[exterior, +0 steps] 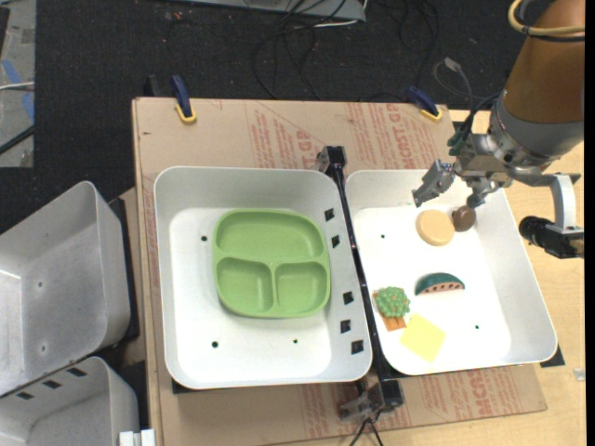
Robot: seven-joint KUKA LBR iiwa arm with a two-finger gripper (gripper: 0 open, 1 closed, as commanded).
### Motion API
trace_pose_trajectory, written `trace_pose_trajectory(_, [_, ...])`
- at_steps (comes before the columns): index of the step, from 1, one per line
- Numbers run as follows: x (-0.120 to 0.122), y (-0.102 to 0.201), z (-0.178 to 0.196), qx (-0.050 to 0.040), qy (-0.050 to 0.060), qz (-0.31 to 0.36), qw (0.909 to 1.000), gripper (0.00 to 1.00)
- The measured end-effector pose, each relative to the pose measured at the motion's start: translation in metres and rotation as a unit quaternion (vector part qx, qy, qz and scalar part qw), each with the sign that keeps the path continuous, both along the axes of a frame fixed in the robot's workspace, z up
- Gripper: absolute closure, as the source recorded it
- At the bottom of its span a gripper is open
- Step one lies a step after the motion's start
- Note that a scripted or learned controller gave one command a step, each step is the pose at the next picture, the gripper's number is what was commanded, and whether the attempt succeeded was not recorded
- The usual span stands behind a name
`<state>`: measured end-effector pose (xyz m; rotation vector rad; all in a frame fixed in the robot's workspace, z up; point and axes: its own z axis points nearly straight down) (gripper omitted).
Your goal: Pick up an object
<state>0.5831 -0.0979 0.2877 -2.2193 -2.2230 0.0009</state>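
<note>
Over right bin (521,277), pincer (453,193) hangs with fingers apart, gripping nothing, just above tan disc (435,228) and brown piece (462,217); likely lining up a grasp on either

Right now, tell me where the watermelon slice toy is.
The watermelon slice lies in the right bin, near its middle, below the round tan piece and right of the green broccoli toy.
</note>
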Motion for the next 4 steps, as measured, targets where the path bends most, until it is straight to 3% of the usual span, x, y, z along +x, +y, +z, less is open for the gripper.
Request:
trace_pose_trajectory(3, [-0.013,-0.010,-0.169,0.0005,0.003,-0.002,1.0000,0.00])
trace_pose_trajectory(4, [-0.011,-0.009,-0.155,-0.0001,-0.001,-0.003,1.0000,1.00])
